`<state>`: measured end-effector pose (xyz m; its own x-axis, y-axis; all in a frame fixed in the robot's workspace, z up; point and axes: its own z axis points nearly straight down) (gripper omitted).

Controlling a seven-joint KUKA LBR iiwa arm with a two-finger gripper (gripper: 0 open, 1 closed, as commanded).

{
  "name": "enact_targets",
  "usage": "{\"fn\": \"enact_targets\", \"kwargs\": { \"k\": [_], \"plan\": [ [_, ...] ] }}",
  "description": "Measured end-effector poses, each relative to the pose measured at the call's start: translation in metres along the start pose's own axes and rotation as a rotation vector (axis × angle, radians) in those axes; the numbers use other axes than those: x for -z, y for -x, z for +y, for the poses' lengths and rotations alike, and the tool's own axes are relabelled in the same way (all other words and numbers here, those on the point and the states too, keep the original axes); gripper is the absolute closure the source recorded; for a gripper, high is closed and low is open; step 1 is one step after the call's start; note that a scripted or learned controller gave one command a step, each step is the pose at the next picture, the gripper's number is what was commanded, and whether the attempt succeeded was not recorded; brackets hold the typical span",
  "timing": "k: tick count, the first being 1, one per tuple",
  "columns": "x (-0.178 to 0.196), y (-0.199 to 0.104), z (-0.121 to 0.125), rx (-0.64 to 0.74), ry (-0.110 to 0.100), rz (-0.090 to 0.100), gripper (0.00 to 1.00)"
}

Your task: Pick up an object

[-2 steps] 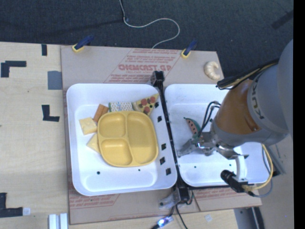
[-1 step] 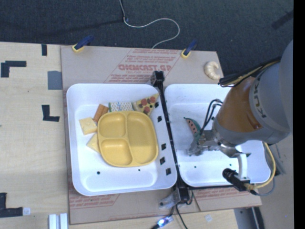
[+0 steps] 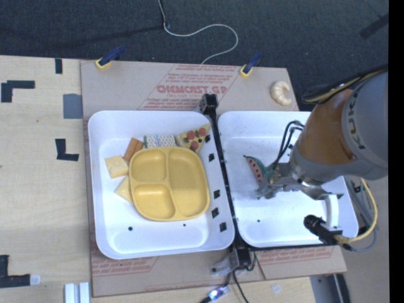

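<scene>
Slice [image 3: 254,166] looks light, thin and stiff, touching my gripper [image 3: 267,187] on its upper left. I'd pinch across its narrow middle; whether anything is held, I cannot tell.

A dark carpeted floor [image 3: 265,11] filled the top of the scene, crossed by a thin white cable [image 3: 202,33]. Below it lay a pale wooden bench [image 3: 38,188] marked with black tape shapes [image 3: 63,150] (angular, like brackets). A brown cardboard sheet [image 3: 189,87] with red print sat on the bench, pinned at its far edge by two blue-and-yellow clamps [image 3: 110,57]. Light was even and soft.
</scene>
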<state>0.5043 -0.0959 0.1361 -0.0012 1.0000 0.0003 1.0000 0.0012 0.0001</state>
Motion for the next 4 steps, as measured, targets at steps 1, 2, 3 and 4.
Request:
{"fn": "enact_targets", "kwargs": {
  "k": [1,2,3,4],
  "plan": [
    [0.06,0.002,-0.007,0.0,0.002,-0.001,1.0],
    [0.09,0.001,-0.006,0.001,0.001,-0.001,1.0],
    [0.088,0.004,0.055,0.002,0.002,-0.001,1.0],
    [0.092,-0.001,0.062,0.001,-0.001,0.0,1.0]
  ]
}}
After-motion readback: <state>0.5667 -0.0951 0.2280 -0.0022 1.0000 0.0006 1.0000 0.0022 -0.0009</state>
